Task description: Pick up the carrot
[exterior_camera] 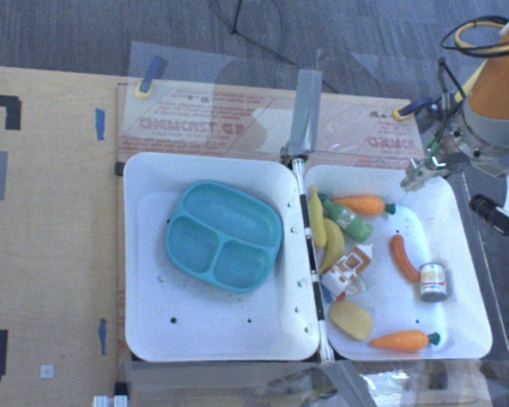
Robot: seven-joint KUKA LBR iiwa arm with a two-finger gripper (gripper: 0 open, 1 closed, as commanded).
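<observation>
The gripper (pixel 422 168) hovers at the right bin's (pixel 471 255) far rim, its grip unreadable from here, and the nearest carrot (pixel 360 204) lies just left of it inside that bin, long axis crosswise, green top pointing gripperward.

A grey KUKA arm (pixel 500 127) wears a broad, glossy orange band (pixel 500 80) above its wrist. Black and yellow cables (pixel 473 35) loop beside the band, while the pale metal gripper (pixel 420 172) carries a small blue-tipped fitting (pixel 419 106) near its mount.
</observation>
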